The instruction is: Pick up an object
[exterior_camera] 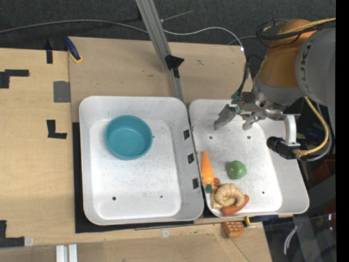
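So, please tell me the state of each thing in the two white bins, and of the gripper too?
Two-finger gripper: open, holding nothing, above the back of the right bin.
Round blue plastic bowl: upright, in the left bin.
Small green ball-shaped object: resting free in the right bin.
Orange carrot-shaped toy: lying along the right bin's left wall.
Beige croissant-shaped toy: lying at the front, a red-orange piece against it.

Both bins, the left bin [92, 162] and the right bin [283, 184], look like smooth white plastic, finely speckled dark, with a soft sheen. The teal bowl [128, 137] seems matt plastic. The table [32, 173] looks like pale, matt wood board. The slanted pole [152, 21] looks like brushed grey metal.
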Tool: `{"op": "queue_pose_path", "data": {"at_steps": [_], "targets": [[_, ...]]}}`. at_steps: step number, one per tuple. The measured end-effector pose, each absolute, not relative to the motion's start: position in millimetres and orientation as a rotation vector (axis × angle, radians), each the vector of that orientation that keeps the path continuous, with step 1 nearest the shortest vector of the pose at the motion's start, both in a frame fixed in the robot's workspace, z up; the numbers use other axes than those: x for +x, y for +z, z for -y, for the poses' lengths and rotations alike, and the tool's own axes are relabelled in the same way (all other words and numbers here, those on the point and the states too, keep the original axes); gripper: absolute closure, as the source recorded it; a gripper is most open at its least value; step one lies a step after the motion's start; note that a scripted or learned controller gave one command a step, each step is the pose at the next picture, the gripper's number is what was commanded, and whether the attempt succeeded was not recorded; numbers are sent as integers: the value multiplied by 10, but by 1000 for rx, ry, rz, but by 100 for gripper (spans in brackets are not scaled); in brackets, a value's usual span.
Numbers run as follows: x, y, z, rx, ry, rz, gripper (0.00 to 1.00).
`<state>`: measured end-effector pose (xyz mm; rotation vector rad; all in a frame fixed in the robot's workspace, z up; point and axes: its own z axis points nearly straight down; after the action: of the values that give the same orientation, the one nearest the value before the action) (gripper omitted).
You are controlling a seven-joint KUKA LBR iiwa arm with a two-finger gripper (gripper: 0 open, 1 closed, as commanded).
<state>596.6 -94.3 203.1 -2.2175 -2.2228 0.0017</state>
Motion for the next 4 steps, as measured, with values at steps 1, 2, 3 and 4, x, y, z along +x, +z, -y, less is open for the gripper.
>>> {"op": "queue_pose_path", "data": {"at_steps": [1,2,3,4], "targets": [[5966,2032,944,-2218,2,2223,0],[5969,1389,969,-2216,9,2219,0],[5967,869,966,-2220,3,2224,0],[5967,984,954,-2217,2,2224,100]]}}
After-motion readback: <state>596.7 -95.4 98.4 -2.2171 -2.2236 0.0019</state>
